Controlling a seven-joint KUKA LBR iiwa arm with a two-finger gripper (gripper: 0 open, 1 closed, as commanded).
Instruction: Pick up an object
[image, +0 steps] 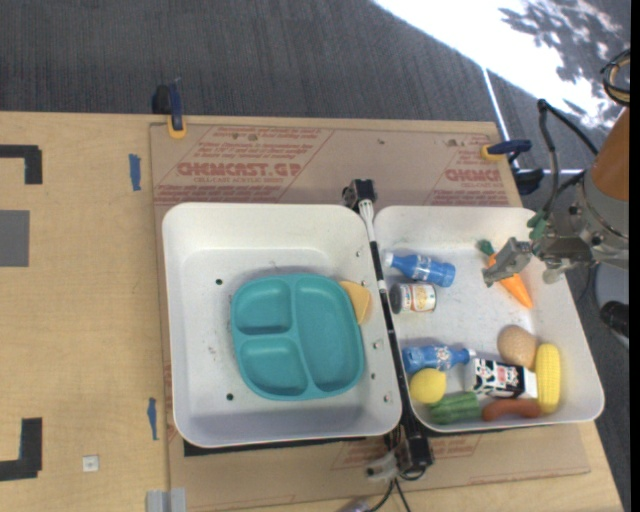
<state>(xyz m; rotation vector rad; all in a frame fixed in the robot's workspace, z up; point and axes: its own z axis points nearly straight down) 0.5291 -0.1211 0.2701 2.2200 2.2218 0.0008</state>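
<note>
Green cucumber (455, 407) (front edge) lies well apart from gripper (503, 262).

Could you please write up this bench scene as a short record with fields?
left bin: teal divided plate, with a yellow piece at its right edge
right bin: two blue bottles, small jar, carrot, egg, corn, lemon, black-and-white carton, green vegetable, red item
end effector: over the right bin's far right part, beside the carrot
grasp: cannot tell
bench surface: brown board with blue tape marks
</note>
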